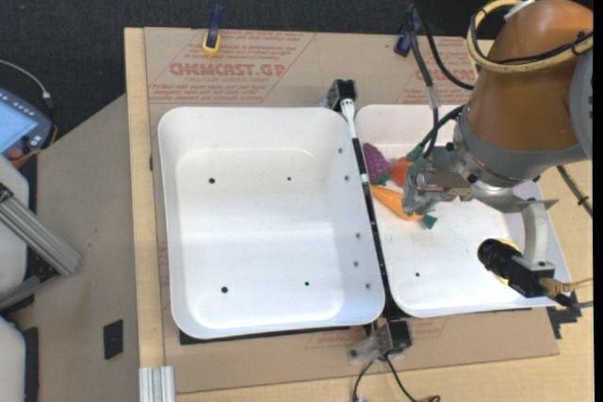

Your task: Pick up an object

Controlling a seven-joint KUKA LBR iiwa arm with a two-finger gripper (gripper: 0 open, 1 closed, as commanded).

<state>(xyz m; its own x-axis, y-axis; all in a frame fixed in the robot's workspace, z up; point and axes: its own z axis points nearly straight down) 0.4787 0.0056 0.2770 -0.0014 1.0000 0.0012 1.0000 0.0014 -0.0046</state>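
The gripper sits right over the orange carrot; I cannot tell its grip, so squeeze gently

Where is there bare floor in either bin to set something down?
The left bin offers bare floor wall to wall. The right bin has bare floor along its near wall. It is crowded around the gripper: purple object, orange object.

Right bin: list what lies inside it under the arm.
In the right bin, beside the gripper, lie a purple object, an orange carrot-like piece, something red and a green bit. The arm covers the bin's far right part.
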